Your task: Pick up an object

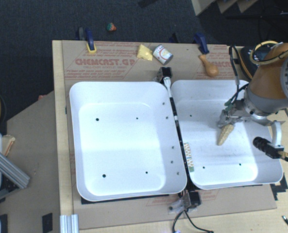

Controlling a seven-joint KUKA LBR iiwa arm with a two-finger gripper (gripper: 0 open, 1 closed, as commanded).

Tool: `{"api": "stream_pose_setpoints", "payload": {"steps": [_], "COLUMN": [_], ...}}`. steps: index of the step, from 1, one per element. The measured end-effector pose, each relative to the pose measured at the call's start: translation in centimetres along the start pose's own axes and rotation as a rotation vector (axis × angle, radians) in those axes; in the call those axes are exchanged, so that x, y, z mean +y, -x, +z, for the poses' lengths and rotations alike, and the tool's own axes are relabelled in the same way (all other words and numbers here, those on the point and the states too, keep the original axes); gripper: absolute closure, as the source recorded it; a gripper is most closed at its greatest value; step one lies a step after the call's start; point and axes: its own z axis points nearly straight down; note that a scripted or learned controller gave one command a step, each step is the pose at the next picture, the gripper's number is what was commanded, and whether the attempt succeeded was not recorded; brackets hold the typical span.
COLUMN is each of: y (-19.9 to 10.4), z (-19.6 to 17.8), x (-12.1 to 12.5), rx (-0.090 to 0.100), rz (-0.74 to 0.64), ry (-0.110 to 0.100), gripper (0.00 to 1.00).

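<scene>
A tan cone-shaped object (224, 135) lies in the right white bin (207, 176), right of the bin's middle, with its narrow end pointing toward the front. My gripper (229, 121) hangs from the grey and orange arm directly over the object's upper end, touching or nearly touching it. The wrist hides where the two meet.
The left white bin (85, 178) sits beside the right one. On the board behind the bins lie a yellow piece (144, 53), a small white can (162, 54) and an orange-brown pear-like thing (209, 67). A black fitting (266, 147) overhangs the right bin's right rim.
</scene>
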Motion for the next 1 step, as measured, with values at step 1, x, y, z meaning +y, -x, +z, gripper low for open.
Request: {"api": "stream_pose_setpoints", "payload": {"steps": [1], "y": [-5.69], "z": [-7.88], "x": [5.92], "rx": [0.001], "rz": [-0.009], "ry": [0.011], "gripper": [1.0]}}
